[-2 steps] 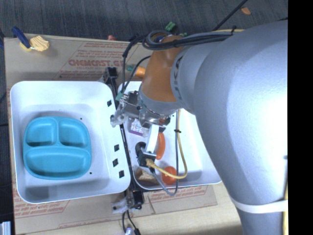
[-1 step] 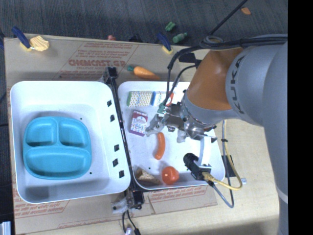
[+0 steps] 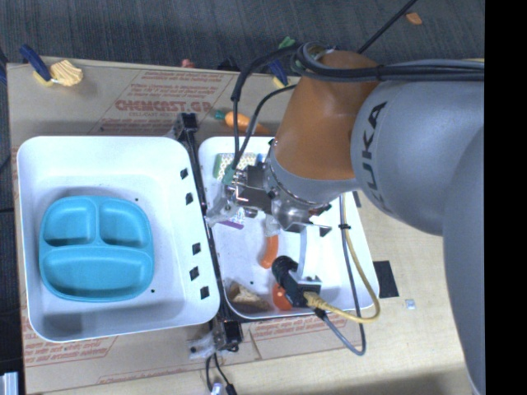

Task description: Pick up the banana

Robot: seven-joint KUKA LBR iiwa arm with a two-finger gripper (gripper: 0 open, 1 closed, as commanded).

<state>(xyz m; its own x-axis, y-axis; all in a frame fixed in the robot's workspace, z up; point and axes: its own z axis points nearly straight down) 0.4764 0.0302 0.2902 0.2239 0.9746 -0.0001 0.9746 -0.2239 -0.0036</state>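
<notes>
Search-and-approach step judged in hand: arm low over right bin, gripper near its left wall, state of fingers impossible to tell, banana not identifiable among small items there; locating it required before any descent.

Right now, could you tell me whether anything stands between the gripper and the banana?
I cannot tell. The arm hangs over the right bin and hides its middle. Beside it lie an orange piece, a brown item and a red item, none clearly the banana.
</notes>
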